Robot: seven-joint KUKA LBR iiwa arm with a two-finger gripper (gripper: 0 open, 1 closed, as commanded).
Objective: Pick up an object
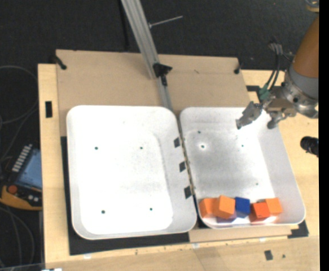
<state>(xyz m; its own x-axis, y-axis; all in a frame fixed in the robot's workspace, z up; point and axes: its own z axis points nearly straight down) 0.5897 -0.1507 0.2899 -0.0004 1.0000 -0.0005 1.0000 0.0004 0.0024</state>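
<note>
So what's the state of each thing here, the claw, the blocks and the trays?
Two-finger gripper: open, holding nothing, above the right bin's far edge.
Orange and blue blocks: untouched, lined up along the right bin's near wall.
Right shallow white bin: holds all the blocks.
Left shallow white bin: lying flat beside it.

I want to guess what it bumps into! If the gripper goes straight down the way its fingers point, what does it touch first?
Probably the bare floor of the right bin. The gripper hangs open over the bin's far part, pointing down. The orange and blue blocks sit along the near wall, well out of that line. Height is hard to judge from this slant.
</note>
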